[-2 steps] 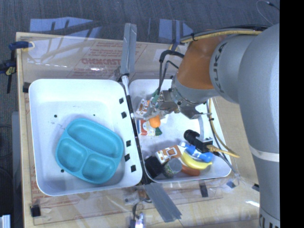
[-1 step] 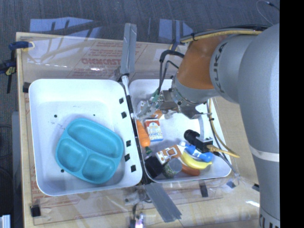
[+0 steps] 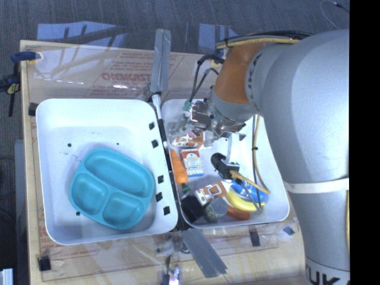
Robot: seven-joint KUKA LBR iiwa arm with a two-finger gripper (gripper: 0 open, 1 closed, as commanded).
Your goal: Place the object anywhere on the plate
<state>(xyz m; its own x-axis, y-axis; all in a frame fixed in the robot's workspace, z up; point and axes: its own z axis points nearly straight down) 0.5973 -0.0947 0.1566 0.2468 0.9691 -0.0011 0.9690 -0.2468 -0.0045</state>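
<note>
The scene is viewed from a single fixed camera mounted above the counter [image 3: 89,70] and tilted down at a slant, so that the far edge lies toward the top of the frame and the near edge toward the bottom. Both white bins are taken in side by side: the left bin [image 3: 53,123] with the blue plate [image 3: 111,187] sits left of centre, the right bin [image 3: 274,183] at centre. The arm [image 3: 309,117] is seen entering from the right, close to the lens and looming large. Dark carpeted floor [image 3: 119,5] is framed beyond the counter.
</note>
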